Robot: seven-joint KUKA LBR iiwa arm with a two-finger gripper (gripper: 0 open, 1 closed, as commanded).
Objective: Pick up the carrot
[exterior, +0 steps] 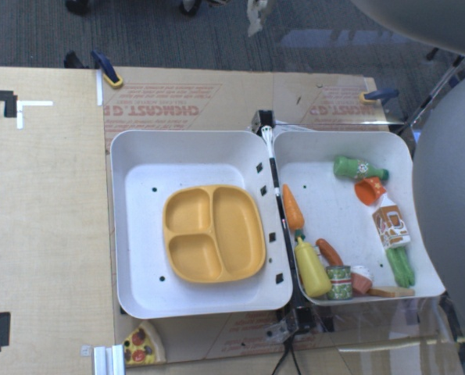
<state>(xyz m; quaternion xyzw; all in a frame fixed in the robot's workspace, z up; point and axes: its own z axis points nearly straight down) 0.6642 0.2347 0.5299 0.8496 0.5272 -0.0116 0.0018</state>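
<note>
**Item: carrot**, orange, slim. Loc.: right bin, hard against the wall shared w/ left bin, lying along that wall. Well apart from arm, on the far side of the bin from it.

**End effector:** spread or pressed together, can't tell; exact posn. can't tell either, so places are ref'd to the arm.

**Neighbours:** yellow bottle touching or just beside carrot's near end; red sausage near, on the arm side; green can beyond the bottle. Yellow divided plate in left bin.

**Risks (est.):**
- Wall contact: carrot hugs the wall, so there is little room on that side and the descent may jam on the rim.
- Wrong pick: bottle is close enough to get caught or nudged.
- Roll/slip: rounded, tapered body could squirt out of an off-centre pinch.
</note>
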